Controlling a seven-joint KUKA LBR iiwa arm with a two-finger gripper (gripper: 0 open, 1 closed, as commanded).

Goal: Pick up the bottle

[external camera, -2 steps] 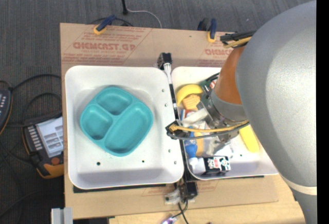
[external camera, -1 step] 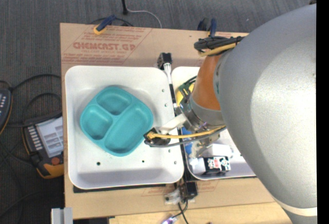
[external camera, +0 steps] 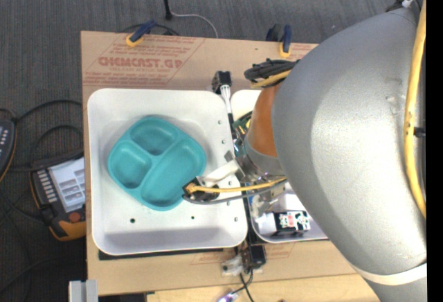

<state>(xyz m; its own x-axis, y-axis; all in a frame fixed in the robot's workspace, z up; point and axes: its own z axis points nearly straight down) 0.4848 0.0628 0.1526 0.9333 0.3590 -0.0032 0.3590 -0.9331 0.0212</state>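
Bottle orientation hidden behind arm [external camera: 346,155]

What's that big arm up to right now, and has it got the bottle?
End effector hidden beneath the arm, over the right bin. Bottle not identifiable. Teal divided plate in left bin, apart.

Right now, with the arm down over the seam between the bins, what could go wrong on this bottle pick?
1. The arm covers most of the right bin, so I cannot make out a bottle; a grasp there would be blind.
2. The wrist sits low by the teal divided plate in the left bin; a sideways move might knock it.
3. Yellow cables trail beside the plate's edge and could snag.
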